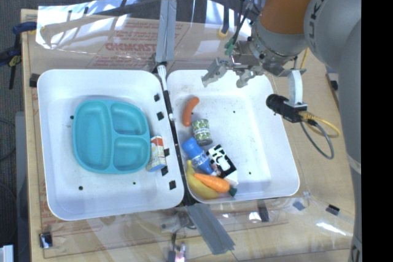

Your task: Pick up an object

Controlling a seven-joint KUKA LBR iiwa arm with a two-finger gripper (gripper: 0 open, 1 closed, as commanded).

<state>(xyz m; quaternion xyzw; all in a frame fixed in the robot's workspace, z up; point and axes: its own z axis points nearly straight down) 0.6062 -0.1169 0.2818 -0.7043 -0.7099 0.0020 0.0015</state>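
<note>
Over the far edge of the right bin (279, 150) the gripper (228, 75) hovers with its fingers spread and nothing between them. Arm enters from the right.

Candidate objects are clustered along the right bin's left wall: an orange sausage-shaped piece (190, 108) farthest, then a small patterned can (201, 131), a blue bottle (195, 153), a black-and-white block (220, 159), and nearest a carrot (213, 181) lying on a banana (201, 188). Left bin (49, 132) holds a teal divided plate (110, 135) and a small carton (157, 152) beside it.

Judgement: the sausage piece is the best target, lying apart from the rest and closest to the gripper. Likely light, stiff plastic, smooth, may roll or slip. Take hold across its narrow middle, fingers straddling its short axis. The wall just to its left limits finger clearance.
</note>
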